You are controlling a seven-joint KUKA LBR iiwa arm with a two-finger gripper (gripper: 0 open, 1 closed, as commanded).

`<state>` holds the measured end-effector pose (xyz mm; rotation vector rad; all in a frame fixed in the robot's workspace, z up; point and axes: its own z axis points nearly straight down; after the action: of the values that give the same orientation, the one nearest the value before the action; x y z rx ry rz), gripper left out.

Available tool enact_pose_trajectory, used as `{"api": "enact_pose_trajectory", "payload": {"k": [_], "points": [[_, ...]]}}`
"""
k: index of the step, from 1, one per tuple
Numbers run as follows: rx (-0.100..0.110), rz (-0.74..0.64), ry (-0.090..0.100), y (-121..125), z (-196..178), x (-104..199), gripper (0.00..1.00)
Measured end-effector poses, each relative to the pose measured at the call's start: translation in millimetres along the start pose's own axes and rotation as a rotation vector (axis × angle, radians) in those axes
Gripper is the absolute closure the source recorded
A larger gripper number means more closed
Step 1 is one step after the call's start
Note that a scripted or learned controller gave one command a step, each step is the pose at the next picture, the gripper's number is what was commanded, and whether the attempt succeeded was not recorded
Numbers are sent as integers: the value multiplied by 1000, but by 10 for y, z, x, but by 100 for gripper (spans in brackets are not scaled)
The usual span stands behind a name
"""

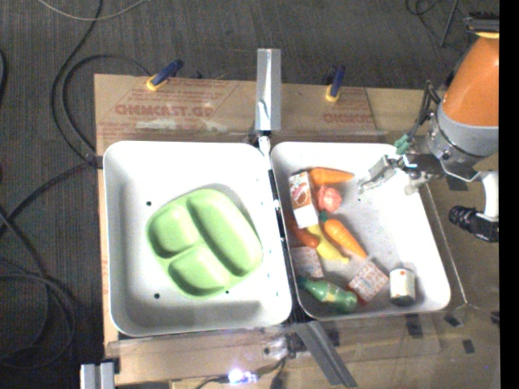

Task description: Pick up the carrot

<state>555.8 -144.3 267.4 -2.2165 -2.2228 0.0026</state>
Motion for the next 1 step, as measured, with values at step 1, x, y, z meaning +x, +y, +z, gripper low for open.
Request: {"api": "enact_pose_trajectory", "payload": {"k": [1], "points": [[1, 19, 1, -77, 1495, 21, 0]]}}
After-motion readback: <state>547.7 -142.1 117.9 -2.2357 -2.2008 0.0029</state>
